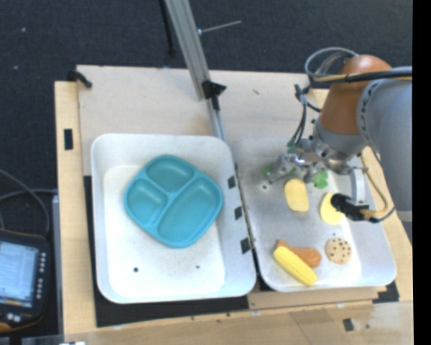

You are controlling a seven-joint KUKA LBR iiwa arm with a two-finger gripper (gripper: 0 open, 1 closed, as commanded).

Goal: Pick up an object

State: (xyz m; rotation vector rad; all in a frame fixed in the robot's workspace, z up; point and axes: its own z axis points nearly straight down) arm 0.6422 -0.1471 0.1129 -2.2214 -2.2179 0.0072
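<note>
The right bin (373,264) holds several toy foods. A pale yellow piece (297,195) lies near its middle, with a second yellow piece (330,210) to its right. A small green piece (320,181) sits between them, higher up. At the front are a round speckled cookie (337,250), a yellow corn cob (294,265) and an orange carrot-like piece (310,255) touching the cob. My gripper (281,169) hangs low over the bin's back left part, just above and left of the pale yellow piece. Nothing shows in its grasp.
The left bin (115,264) holds a blue divided plate (174,200). A metal rail (190,42) slants down from the top to the gap between the bins. The grey arm with its orange band (348,99) covers the right bin's back right corner.
</note>
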